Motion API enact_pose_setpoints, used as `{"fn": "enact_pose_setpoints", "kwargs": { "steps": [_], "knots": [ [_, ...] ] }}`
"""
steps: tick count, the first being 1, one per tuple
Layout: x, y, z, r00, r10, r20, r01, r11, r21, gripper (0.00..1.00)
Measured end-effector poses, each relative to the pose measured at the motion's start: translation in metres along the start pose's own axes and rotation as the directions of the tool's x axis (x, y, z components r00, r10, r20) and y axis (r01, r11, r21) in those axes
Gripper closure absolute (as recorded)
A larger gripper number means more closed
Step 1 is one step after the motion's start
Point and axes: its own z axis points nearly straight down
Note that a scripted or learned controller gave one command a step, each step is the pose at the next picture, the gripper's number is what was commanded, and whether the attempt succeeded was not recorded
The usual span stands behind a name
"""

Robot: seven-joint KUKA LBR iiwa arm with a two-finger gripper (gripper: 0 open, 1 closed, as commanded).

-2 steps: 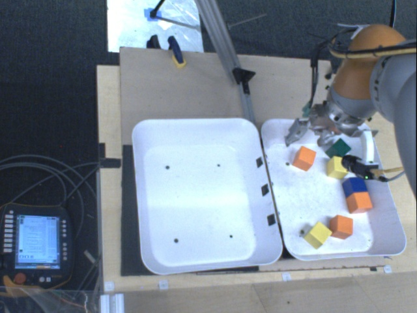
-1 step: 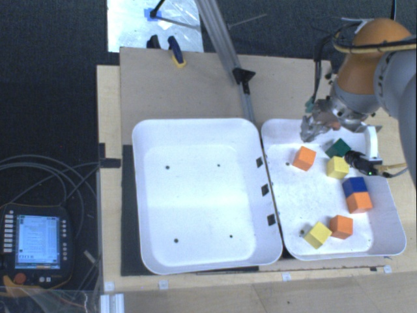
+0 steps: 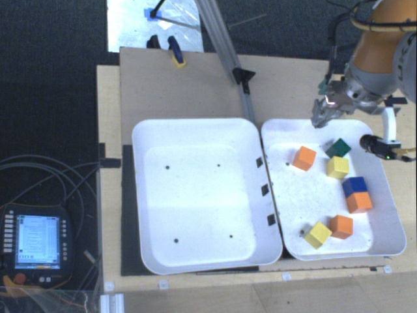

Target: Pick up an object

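End effector [image 3: 324, 116] sits over the far rim of the right-hand shallow white bin [image 3: 384, 243]; it reads as a dark grey blur and I cannot tell its state. No block is seen in it. The grey arm with its orange band [image 3: 384, 28] is cut off by the right and top edges.

Handheld control pendant [image 3: 36, 243] lies off the bench's left edge; its lit screen shows text too small to read.

Right bin contents, seven blocks:
- orange cube [image 3: 303, 158] nearest the far-left corner
- dark green cube [image 3: 338, 149], tilted, by the far rim
- yellow cube [image 3: 337, 167] just beside the green one
- blue cube [image 3: 354, 186] touching a second orange cube [image 3: 359, 202], right side
- third orange cube [image 3: 341, 226] touching a second yellow cube [image 3: 318, 234], near edge

Left-hand shallow white bin [image 3: 146, 142] shows four small dark dots on its floor.
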Motion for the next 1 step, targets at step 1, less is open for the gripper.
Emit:
{"fn": "enact_pose_setpoints", "kwargs": {
  "steps": [1],
  "knots": [
    [-0.0003,0.0024,-0.0555,1.000,0.000,0.000,0.000,1.000,0.000,1.00]
  ]
}}
